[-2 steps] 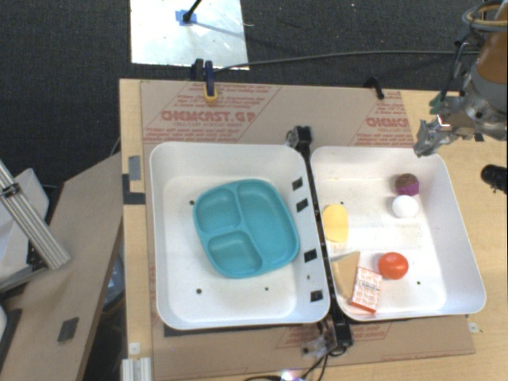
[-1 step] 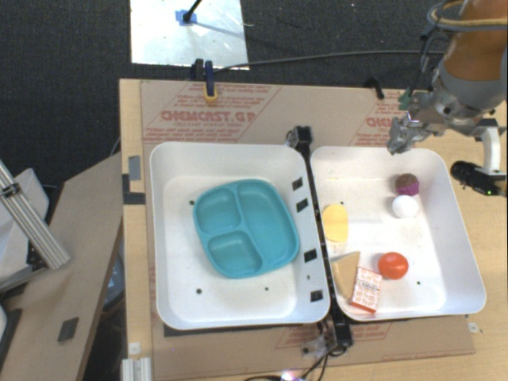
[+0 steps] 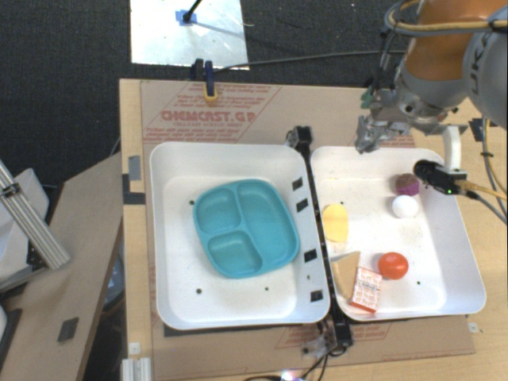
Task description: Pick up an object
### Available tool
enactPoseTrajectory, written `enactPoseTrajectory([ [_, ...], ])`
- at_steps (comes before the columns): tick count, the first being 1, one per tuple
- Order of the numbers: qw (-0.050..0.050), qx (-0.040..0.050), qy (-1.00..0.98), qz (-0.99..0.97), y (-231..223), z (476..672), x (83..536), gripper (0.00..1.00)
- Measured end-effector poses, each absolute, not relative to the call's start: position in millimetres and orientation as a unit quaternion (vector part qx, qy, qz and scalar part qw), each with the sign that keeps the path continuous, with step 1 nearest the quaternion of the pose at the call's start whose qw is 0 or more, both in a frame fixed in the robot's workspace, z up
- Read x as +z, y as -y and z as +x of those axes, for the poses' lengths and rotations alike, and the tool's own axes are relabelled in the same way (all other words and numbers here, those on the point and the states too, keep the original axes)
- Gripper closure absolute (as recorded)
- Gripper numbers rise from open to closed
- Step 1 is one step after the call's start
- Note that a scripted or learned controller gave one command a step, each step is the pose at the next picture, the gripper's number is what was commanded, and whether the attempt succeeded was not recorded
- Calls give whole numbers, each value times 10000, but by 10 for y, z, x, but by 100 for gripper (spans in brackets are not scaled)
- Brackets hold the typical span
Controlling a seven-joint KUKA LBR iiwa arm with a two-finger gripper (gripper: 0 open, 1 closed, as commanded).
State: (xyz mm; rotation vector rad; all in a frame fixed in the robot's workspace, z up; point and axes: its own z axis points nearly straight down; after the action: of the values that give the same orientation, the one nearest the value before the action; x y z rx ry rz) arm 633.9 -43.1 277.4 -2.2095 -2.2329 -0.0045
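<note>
My gripper hangs over the far edge of the right bin, above its back left corner, with nothing between the fingers. In that bin lie a purple lump, a white ball, a red tomato-like ball, a yellow oval piece, a tan wedge and a small red-and-white packet. All of them sit nearer the camera than the gripper, well apart from it.
The left bin holds a teal divided plate. A black clip strip runs between the two bins. The bench's brown board extends behind the bins, with a blue-yellow clamp at its far edge.
</note>
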Motion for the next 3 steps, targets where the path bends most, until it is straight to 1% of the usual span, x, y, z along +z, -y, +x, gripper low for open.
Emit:
enactPoseTrajectory([
  [1, 4, -12, 7108, -7034, -152, 6312, 2687, 100],
  [2, 1, -13, 7105, -7037, -648, 6368, 2590, 100],
  [3, 5, -7, 7100, -7042, -1075, 6426, 2397, 100],
])
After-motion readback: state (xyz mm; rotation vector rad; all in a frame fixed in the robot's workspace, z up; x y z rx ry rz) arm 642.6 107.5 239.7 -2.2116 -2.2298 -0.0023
